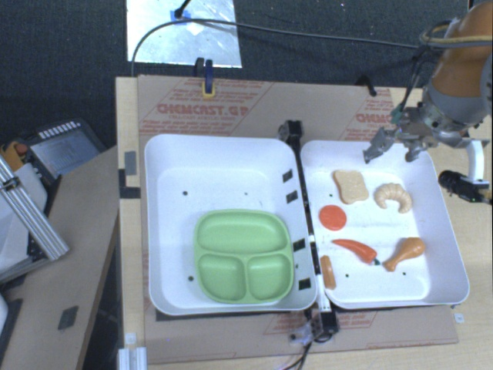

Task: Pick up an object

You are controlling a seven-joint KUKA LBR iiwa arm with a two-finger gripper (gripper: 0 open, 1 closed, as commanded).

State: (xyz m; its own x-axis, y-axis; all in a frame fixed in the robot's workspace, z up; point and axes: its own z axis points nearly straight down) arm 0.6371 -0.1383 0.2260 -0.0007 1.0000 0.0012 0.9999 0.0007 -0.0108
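Fingers (376,149) spread open, holding nothing, above the right bin's (439,284) far edge; red pepper (356,248) lies lengthwise left-to-right.

One fixed camera looks down at a slant on both bins (231,149) from above; the arm (462,60) enters from the right.

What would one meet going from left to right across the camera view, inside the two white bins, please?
Green three-compartment plastic tray → small orange sausage → flat round red-orange slice → tan slice of toast → pale croissant → brown chicken drumstick.
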